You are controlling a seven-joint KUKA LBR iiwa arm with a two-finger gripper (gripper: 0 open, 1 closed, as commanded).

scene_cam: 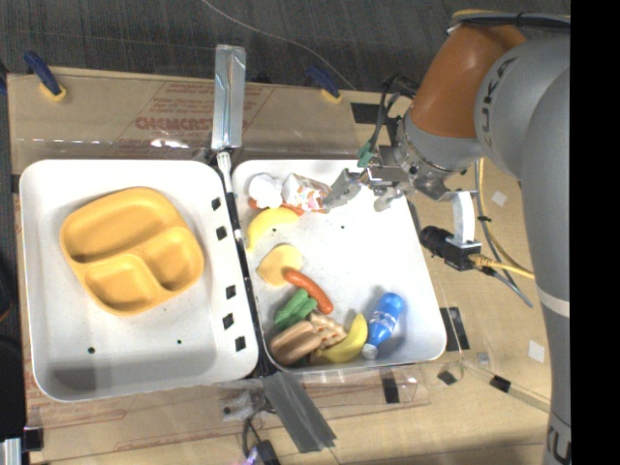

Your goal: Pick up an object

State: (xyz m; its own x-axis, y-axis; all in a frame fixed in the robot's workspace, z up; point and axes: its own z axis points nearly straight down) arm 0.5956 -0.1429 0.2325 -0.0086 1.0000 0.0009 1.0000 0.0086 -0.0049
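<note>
My gripper [351,188] sits over the right bin [412,260] near its 12 o'clock rim, fingertips aimed toward 9 o'clock at the white-and-orange crumpled packet [302,194]; whether it's spread or pinching, I can't tell, too small and blurred at this slant. No object visibly between the tips. Candidates are clustered: white round piece [262,190] and the packet in the 11 o'clock corner, banana [269,223] just below, and a pile at 6 o'clock with hot dog [300,337], green pepper [294,308], red chili [310,291], blue bottle [384,320]. Risks as I judge them: packet crushes or slips out, corner wall blocks one finger, neighbours touching it get dragged along. Yellow divided tray [131,248] in the left bin [58,356] is well apart.
</note>
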